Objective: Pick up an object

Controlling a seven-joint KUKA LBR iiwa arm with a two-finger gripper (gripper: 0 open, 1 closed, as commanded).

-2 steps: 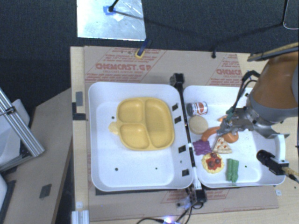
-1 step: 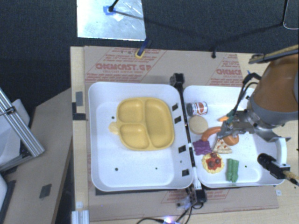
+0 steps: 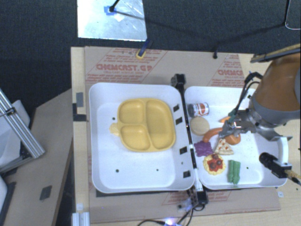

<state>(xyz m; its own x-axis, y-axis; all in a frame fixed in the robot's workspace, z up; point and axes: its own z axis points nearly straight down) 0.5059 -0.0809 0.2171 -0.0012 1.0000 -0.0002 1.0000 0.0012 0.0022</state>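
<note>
On the right bin, the claw partly hides a small orange piece.

Even overhead room light, fairly bright. White bins nearly blow out, with soft faint shadows under their rims. Strong glare on silver sheet at top. Dark floor swallows detail. Overall softness, low resolution; small toys look mushy. Arm slightly blurred. Little edge distortion.

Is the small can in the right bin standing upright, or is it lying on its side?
On its side. The can shows its red label along its length, with one silver end facing the left, on the floor of the right bin.
</note>
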